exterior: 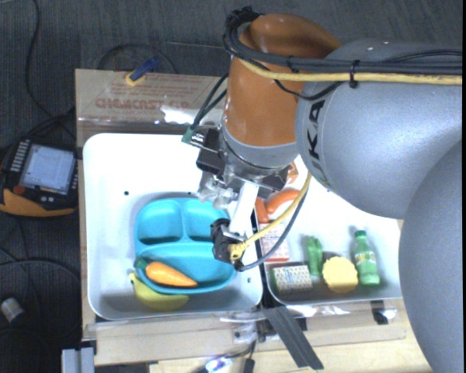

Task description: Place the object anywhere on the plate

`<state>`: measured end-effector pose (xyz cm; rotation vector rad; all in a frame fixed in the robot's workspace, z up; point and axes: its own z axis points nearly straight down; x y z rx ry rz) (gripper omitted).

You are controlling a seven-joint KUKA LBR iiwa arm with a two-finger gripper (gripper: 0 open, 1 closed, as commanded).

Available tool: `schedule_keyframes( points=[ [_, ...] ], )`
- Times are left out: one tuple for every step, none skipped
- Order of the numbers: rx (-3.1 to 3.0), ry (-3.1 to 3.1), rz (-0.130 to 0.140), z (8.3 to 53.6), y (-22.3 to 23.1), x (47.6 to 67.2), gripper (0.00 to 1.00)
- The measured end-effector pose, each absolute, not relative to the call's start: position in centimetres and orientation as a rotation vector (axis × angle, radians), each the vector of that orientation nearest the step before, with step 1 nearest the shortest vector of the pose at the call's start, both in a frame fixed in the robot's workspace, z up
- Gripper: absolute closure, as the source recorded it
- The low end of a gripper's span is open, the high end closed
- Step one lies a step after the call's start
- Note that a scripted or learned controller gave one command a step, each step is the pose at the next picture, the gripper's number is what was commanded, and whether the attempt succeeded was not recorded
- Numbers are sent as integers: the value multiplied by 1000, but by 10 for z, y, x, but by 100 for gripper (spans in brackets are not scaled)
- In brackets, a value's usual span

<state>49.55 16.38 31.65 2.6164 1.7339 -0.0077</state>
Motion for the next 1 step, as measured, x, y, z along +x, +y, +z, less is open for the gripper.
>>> schedule_keyframes(
  points=[
    [2617, 1733, -8, 317, 164, 496, 0]
  ],
)
